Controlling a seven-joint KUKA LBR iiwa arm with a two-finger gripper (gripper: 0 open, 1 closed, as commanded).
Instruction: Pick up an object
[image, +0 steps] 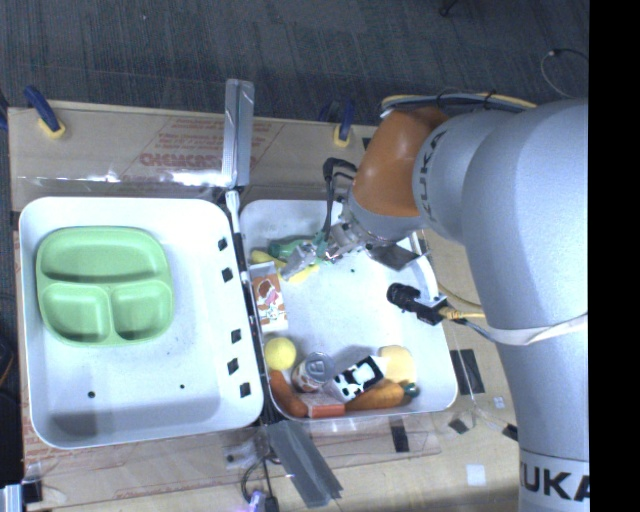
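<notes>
My gripper (333, 247) is low in the far part of the right bin (340, 320), under the orange wrist band. Its tip is at a small cluster of items by the bin's far left wall: a green piece (281, 246), a yellow piece (262, 257) and a clear crinkled wrapper (301, 264). I cannot tell whether it touches any of them. A red and white packet (268, 300) lies by the left wall, nearer to me.
Along the right bin's near edge lie a yellow ball (281, 352), a metal can (315, 370), a black and white item (358, 377), a pale yellow item (397, 360), an orange carrot-like piece (380, 398) and a reddish sausage (283, 393). The left bin (130, 400) holds a green divided tray (103, 284).
</notes>
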